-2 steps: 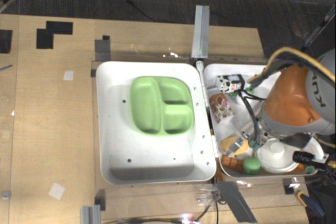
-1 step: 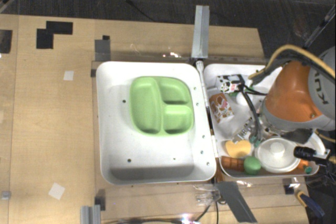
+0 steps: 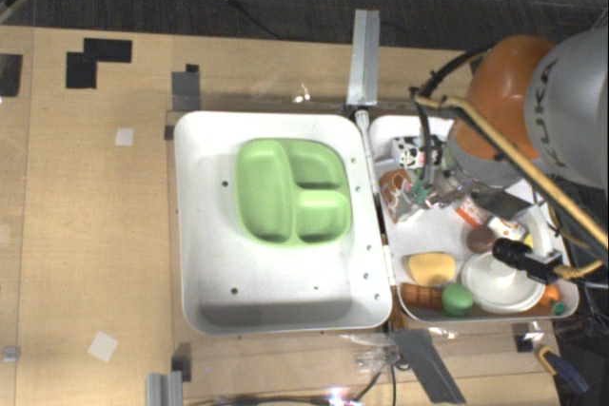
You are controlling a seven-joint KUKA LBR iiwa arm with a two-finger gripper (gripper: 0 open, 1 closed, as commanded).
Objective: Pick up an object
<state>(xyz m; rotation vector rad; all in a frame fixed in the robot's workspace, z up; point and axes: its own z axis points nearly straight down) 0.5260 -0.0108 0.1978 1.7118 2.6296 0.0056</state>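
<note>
The pincer [image 3: 425, 192] sits low in the right bin [image 3: 388, 136], centre-right of the frame, among cluttered small objects [image 3: 430, 267]; its grip state cannot be told. A green divided plate [image 3: 290, 190] fills the left bin [image 3: 205, 233].

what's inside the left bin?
The left bin holds one green divided tray, lying near its middle and toward the far side, compartments facing up and bare. White floor shows around the tray. Anything beneath the tray is covered and cannot be seen.
</note>
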